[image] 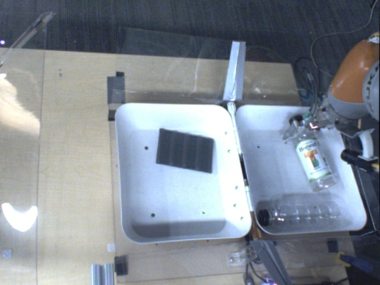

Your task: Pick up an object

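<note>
The grey arm with its orange band reaches in from the right, over the right bin's far corner. Its jaws sit by the cap end of a small clear labelled bottle; whether they are spread or pinching cannot be told. A larger clear bottle lies along that bin's near wall. The left bin holds a dark ridged pad

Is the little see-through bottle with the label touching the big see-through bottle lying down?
Apart. In the camera view, white bin floor shows between the small labelled clear bottle and the large clear bottle lying along the near wall.
</note>
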